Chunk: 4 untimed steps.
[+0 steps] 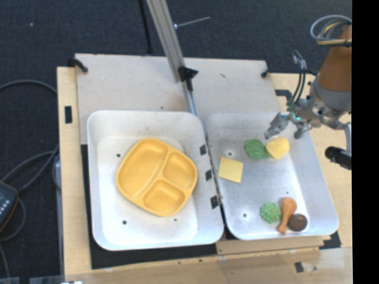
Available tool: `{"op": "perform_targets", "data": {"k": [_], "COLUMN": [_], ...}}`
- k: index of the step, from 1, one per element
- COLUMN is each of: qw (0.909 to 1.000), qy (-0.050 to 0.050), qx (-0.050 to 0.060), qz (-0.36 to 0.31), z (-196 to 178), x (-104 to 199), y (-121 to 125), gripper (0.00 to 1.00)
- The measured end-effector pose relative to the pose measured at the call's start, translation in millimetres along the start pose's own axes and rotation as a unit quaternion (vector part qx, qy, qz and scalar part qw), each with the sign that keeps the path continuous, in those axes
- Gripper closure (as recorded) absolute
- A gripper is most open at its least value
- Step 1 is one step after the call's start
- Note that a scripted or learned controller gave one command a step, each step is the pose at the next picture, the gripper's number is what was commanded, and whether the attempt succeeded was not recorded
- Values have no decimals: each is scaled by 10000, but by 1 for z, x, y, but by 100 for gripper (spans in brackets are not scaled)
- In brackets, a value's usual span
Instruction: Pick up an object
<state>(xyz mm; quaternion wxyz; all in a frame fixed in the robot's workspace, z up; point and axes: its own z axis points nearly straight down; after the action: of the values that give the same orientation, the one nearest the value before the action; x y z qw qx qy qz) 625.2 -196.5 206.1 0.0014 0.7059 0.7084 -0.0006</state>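
Seemingly mid-approach in the camera view: the claw [286, 126] hangs spread and holding nothing, just above the yellow lemon-like toy [278, 148] in the right bin [314, 176]. Next it must descend and close.

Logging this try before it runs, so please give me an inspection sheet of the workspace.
Surface: wooden bench bearing a left bin and a right bin side by side.
Job's things: in the right bin, a yellow square, a green lump touching a yellow lump, a green knobbly piece, a drumstick and a brown ball.
Clutter: yellow divided plate in the left bin.
Grippers: gripper above the right bin's far edge, holding nothing.
Cables: black cable on the floor at left; wires along the arm.
Surroundings: dark carpet; metal post.
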Motion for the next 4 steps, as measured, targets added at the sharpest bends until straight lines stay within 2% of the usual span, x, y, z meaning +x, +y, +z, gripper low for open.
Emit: {"op": "perform_targets", "data": {"k": [1,2,3,4], "qw": [10000,10000,10000,10000], "qy": [10,0,-12,-1], "qx": [29,10,-26,-36], "qz": [8,13,12,0], "z": [62,107,92,29], "x": [4,3,1,5], "y": [-2,-3,-1,4], "gripper": [0,0,100,100]}}
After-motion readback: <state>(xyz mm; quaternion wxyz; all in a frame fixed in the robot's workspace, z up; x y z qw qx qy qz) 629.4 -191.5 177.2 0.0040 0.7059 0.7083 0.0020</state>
